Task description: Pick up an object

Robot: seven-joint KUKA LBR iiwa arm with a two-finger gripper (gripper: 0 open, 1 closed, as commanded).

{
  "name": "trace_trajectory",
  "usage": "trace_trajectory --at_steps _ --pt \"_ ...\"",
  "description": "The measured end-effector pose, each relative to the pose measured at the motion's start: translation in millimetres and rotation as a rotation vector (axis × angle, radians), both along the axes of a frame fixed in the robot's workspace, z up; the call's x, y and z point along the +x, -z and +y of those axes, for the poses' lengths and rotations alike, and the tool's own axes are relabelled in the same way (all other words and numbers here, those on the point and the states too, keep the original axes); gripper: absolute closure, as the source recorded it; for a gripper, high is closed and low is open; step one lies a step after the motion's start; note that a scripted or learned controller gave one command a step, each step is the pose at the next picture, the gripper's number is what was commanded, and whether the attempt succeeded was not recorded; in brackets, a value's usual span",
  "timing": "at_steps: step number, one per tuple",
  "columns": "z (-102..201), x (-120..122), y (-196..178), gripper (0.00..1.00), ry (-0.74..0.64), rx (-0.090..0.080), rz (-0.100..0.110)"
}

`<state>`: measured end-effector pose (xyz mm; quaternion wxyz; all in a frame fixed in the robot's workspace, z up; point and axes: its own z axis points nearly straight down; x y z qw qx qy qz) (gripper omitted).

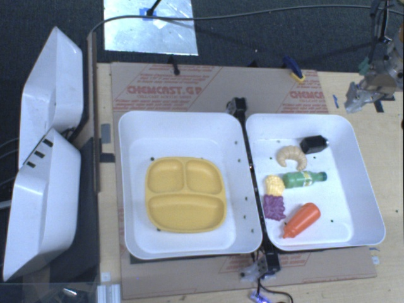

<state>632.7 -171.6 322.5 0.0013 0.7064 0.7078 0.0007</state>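
Observation:
The right bin (360, 169) holds several toy foods: a tan croissant (292, 156), a black block (314, 144), a green bottle (305, 179), a yellow corn piece (274, 185), purple grapes (273, 207) and an orange carrot (301, 220). My gripper (360, 97) hangs at the far right, above the bench and beyond the right bin's back right corner, away from every object. Nothing shows between its fingers.
The left bin (132, 232) holds a yellow three-compartment plate (185, 193). White housings (47, 156) stand at the far left. A shiny metal sheet (151, 17) lies at the back, with cables running across the dark floor.

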Motion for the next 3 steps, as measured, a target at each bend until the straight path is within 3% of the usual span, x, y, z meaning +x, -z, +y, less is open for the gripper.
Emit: trace_trajectory --at_steps 2,3 --pt "54 0 -15 1.00 -0.001 0.001 0.001" --pt "73 12 -15 1.00 0.000 0.001 0.002"
